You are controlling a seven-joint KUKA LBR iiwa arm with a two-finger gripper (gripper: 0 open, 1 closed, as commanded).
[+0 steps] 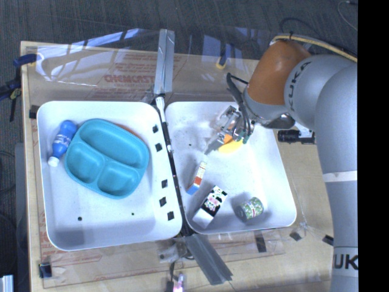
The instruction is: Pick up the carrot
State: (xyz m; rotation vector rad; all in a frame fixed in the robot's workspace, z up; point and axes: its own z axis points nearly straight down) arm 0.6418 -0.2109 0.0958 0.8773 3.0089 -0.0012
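Here, gripper [226,128] low in the right bin [267,169], upper centre of frame. Carrot [230,145] lies on the bin floor just right of and below the fingertips, touching or nearly. Jaw state: cannot tell.

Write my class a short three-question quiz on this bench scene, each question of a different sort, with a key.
1. True or false: the blue divided tray lies in the right bin.
2. Which lies nearest the gripper? A) blue bottle B) orange-yellow item C) green can
3. Fill in: the black-and-white carton lies beside the green ____.

Key: 1 false (left bin); 2 B; 3 can.
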